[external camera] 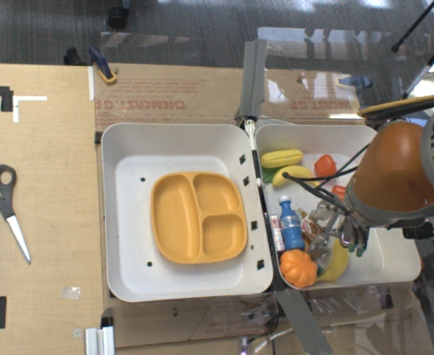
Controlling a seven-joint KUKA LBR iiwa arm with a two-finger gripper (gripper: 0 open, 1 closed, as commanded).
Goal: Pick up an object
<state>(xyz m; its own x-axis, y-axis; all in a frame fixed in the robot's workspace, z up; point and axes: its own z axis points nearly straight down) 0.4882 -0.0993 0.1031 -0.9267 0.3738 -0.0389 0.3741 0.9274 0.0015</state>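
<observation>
one claw (326,244) above pumpkin (299,268)

Your arm (405,180) shows a broad, rounded orange band with a grey shell just past it at the right edge, bearing part of a dark letter. Thin black cables run from the band to the gripper (335,235), a cluster of bare metal parts with a small green spot.

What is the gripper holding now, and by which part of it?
It cannot be told: the gripper hangs low in the right bin among the toys, its tips hidden.
</observation>
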